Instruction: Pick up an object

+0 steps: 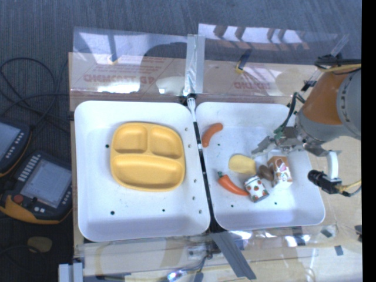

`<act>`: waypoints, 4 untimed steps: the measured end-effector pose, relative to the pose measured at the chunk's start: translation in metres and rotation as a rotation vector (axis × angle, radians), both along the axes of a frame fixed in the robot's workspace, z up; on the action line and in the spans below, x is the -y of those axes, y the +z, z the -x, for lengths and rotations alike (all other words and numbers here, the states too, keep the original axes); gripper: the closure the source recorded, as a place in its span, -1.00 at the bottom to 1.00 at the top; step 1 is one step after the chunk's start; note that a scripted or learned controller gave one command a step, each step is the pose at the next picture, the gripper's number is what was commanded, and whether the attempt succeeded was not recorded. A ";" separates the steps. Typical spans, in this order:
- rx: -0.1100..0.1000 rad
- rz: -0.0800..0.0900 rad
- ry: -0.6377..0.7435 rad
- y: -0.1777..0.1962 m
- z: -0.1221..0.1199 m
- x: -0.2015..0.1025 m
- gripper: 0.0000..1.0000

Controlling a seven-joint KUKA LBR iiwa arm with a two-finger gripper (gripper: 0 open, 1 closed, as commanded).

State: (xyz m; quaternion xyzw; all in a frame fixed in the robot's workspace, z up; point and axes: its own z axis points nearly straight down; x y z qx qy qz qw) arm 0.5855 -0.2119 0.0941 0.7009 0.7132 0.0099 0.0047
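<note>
My gripper (277, 147) hangs over the right side of the right bin (305, 213), under the orange band of the arm. Just below it lies a small red-and-white carton (281, 171), with a brown lump (265, 172) against its left side. A red-and-white can (256, 188) lies a little lower left. A pale yellow potato-like piece (241, 163) sits in the middle of the bin, an orange carrot (231, 185) beneath it. An orange sausage-shaped piece (211, 134) rests near the bin's left wall. Nothing shows in the gripper.
The left bin (94, 216) holds a yellow divided plate (147, 155) at its centre. A ridge between the two bins runs down the middle. Clear plastic walls stand behind both bins. A teach pendant lies on the floor at far left.
</note>
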 end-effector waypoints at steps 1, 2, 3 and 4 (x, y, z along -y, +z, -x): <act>-0.009 0.012 -0.015 -0.004 0.044 -0.030 -1.00; -0.006 0.011 -0.014 0.006 0.043 -0.031 1.00; -0.007 0.010 -0.014 0.005 0.043 -0.031 -1.00; -0.003 0.015 -0.018 -0.003 0.090 -0.052 -1.00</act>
